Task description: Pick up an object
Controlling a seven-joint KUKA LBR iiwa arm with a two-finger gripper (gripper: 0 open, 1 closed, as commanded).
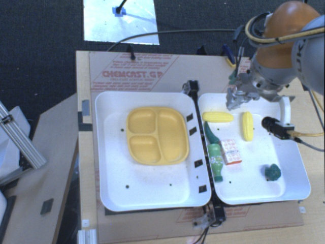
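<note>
Nothing is lifted yet: the gripper (235, 100) hangs just above the corn cob (218, 117) at the back of the right bin (292, 184), whether clamped or apart cannot be told. Beside that cob lies another cob (247, 125); descent and grasp remain.

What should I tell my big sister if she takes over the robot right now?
Hand: above the right white bin, at its far edge, near the two yellow corn cobs; open or shut can't be told.
Right bin also has a green bottle, a small red-and-white box and a dark green lump.
Left white bin holds a yellow divided plate.
Done: nothing picked up yet.
Left: grab one object and lift.
</note>
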